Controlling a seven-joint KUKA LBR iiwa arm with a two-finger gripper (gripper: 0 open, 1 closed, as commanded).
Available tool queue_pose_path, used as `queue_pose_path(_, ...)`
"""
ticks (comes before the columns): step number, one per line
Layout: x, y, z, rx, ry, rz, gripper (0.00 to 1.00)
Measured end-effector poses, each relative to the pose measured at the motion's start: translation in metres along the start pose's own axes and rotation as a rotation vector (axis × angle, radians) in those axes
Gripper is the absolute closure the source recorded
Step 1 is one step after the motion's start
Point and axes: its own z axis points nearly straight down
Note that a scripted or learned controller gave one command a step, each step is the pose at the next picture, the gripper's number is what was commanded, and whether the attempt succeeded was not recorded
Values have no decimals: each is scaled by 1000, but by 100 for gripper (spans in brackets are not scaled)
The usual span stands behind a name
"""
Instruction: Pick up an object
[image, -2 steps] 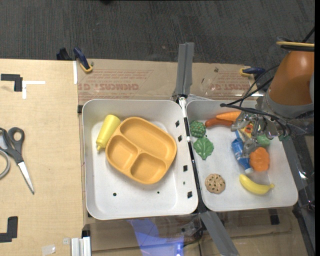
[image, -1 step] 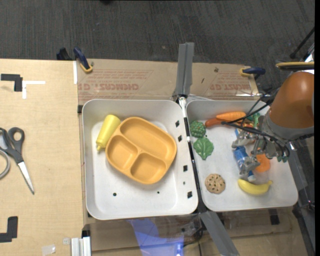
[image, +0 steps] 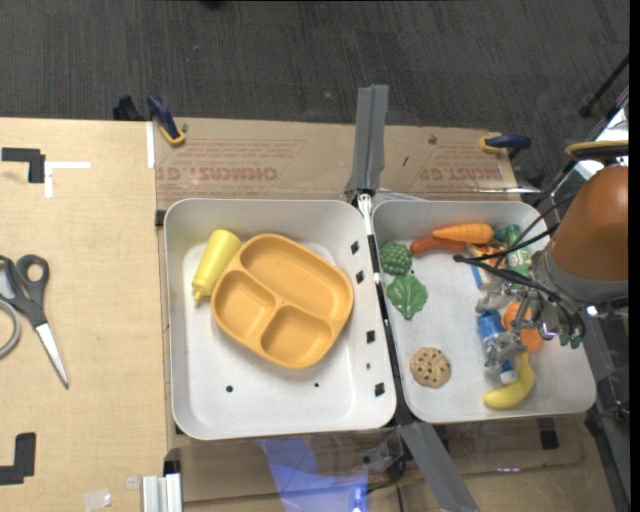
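At the lower right of the frame, a yellow plastic banana (image: 510, 388) is lying in the right white bin (image: 440, 402), with a round brown cookie (image: 431, 367) to its left. Just above, the end effector (image: 503, 322) is hovering low over a blue object (image: 490, 328); its fingers' state cannot be told. Farther up, an orange plastic carrot (image: 455, 237) is resting. A sectioned orange plate (image: 283, 299) is sitting in the left white bin (image: 260, 405).
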Motion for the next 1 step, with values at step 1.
queue_pose_path(1,36,-6,1,0,4,74,0)
